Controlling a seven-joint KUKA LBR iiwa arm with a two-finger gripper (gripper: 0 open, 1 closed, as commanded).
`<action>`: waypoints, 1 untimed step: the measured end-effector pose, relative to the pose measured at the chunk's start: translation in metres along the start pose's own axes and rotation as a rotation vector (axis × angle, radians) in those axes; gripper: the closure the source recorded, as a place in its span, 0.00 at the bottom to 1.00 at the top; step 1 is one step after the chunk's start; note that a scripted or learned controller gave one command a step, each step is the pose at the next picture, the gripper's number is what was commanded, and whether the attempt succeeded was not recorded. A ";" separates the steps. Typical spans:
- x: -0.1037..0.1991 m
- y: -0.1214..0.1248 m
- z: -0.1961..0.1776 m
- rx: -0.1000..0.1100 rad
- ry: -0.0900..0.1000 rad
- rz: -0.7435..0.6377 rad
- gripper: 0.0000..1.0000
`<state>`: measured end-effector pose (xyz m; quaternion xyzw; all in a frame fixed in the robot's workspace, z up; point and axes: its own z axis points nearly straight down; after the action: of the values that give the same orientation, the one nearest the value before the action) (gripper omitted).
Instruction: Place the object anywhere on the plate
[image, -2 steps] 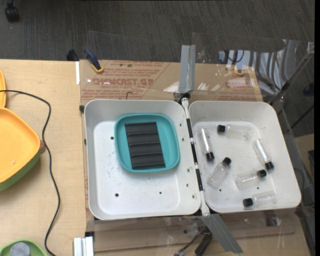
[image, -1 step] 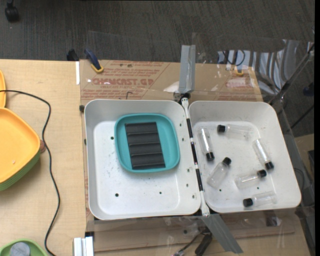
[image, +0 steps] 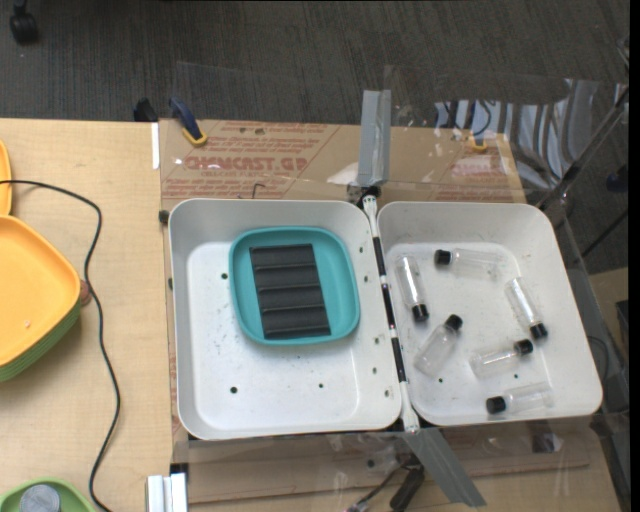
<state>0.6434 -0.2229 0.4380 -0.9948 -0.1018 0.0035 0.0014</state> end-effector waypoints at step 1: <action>0.010 0.001 -0.001 -0.001 0.002 -0.002 0.00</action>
<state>0.6537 -0.2216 0.4388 -0.9947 -0.1027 0.0025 0.0009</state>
